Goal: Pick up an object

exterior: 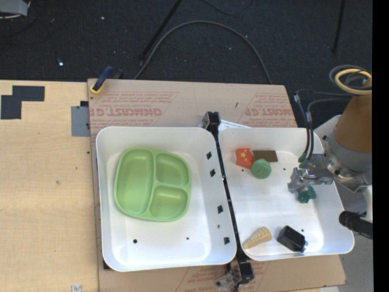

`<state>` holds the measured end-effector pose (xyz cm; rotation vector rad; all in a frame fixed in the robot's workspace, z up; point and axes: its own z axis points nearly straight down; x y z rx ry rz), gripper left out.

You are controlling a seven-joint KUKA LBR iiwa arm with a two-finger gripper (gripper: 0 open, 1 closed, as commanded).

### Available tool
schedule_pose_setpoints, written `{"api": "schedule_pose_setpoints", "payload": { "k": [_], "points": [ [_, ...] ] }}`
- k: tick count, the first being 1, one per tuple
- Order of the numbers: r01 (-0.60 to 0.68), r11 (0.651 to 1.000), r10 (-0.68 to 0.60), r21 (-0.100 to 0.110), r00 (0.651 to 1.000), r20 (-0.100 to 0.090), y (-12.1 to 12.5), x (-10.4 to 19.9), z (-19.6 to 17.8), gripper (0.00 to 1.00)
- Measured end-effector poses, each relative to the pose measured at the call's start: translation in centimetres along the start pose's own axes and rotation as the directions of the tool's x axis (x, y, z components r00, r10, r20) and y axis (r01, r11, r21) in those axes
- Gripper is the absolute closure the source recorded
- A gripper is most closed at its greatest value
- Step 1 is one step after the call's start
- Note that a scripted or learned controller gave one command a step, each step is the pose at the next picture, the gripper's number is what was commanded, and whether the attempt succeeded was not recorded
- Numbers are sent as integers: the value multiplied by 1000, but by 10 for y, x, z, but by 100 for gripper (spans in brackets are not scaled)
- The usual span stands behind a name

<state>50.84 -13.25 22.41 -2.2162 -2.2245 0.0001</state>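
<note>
My gripper (301,184) hangs over the right side of the right bin (276,221), below the grey arm with its orange band (355,123). A small teal object (307,194) lies right under the gripper's tip, partly hidden by it. Further left in the same bin sit a red piece (244,157), a brown block (265,156) and a green ball (261,168), close together. Near the front edge lie a tan cone (258,237) and a black object (292,238).
The left bin (121,236) holds a light green divided plate (153,184). A black divider clip strip (222,193) runs between the two bins. Cardboard (182,105) lies under the bins, and cables cross the dark floor behind.
</note>
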Motion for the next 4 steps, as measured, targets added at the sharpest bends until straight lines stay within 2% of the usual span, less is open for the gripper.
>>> {"api": "schedule_pose_setpoints", "payload": {
  "k": [2,3,4],
  "points": [
    [-1,1000,1,0,1000,1,20,111,5,100],
    [0,1000,0,1,1000,0,21,165,15,100],
    [-1,1000,1,-1,1000,1,26,208,6,100]
  ]
}}
